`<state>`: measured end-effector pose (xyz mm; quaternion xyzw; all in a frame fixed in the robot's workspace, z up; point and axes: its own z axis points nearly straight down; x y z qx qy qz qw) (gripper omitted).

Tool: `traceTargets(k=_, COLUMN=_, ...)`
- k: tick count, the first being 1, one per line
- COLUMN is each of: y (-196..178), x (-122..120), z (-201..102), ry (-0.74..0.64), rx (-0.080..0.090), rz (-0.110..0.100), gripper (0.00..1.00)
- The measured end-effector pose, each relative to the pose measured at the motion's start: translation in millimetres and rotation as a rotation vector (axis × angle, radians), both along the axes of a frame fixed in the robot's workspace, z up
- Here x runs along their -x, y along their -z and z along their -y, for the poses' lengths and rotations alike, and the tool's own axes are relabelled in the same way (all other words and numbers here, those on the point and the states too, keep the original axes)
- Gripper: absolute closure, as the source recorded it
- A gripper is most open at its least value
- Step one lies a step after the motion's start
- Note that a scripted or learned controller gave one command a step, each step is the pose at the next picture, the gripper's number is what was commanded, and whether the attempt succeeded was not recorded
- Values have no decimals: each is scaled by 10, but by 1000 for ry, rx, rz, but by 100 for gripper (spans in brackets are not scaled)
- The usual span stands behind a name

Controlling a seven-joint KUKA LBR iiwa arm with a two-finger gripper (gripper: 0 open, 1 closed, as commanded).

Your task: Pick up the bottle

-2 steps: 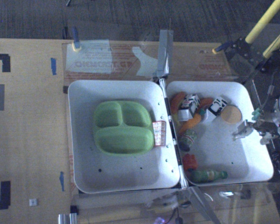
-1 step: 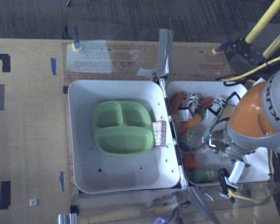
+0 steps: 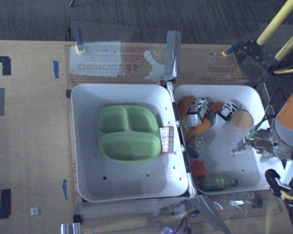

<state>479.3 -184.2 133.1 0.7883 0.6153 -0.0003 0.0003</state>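
Note:
The bottle (image 3: 219, 182) is green with a yellowish label. It lies on its side along the front wall of the right bin (image 3: 244, 92). My gripper (image 3: 245, 145) hangs over the right part of that bin, pointing left, up and to the right of the bottle and well apart from it. The grey arm with its orange band (image 3: 288, 115) comes in from the right edge. Nothing shows in the gripper.
The right bin also holds a red item (image 3: 198, 168) next to the bottle, a small can (image 3: 196, 144), orange pieces, two black-and-white items (image 3: 228, 110) and a tan round thing (image 3: 242, 119). In the left bin lie a green divided plate (image 3: 129, 133) and a packet (image 3: 166, 139).

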Motion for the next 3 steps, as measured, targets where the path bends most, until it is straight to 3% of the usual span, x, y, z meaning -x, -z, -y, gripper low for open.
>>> traceTargets(k=1, y=462, x=1, z=-136, ry=195, rx=-2, rz=-1, gripper=0)
traceTargets(k=2, y=467, x=-137, z=-353, ry=-75, rx=0, rz=3, gripper=0)
traceTargets(k=3, y=360, x=-146, z=-346, ry=-73, rx=1, rz=6, gripper=100)
